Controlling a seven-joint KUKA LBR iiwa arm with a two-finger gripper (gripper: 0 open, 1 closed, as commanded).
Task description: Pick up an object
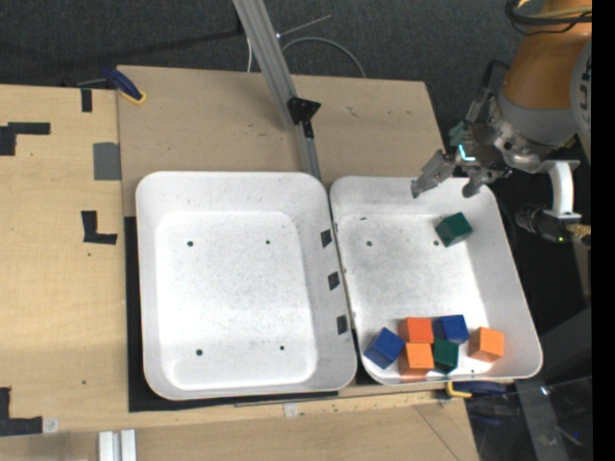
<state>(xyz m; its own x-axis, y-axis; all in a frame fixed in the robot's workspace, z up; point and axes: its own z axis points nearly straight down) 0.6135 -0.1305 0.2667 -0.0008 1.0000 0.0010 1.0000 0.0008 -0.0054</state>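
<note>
A light wooden bench [58, 257] bears two shallow white plastic bins side by side; no writing is legible anywhere. The left bin [231, 185] shows only dark specks. The right bin [500, 257] holds a lone dark green cube [454, 228] near its far edge, and a cluster at its near edge: two orange cubes [418, 330], a blue cube [384, 347] and others. The grey two-finger gripper [449, 181] hovers over the far rim, fingers spread, grasping nothing.
</note>
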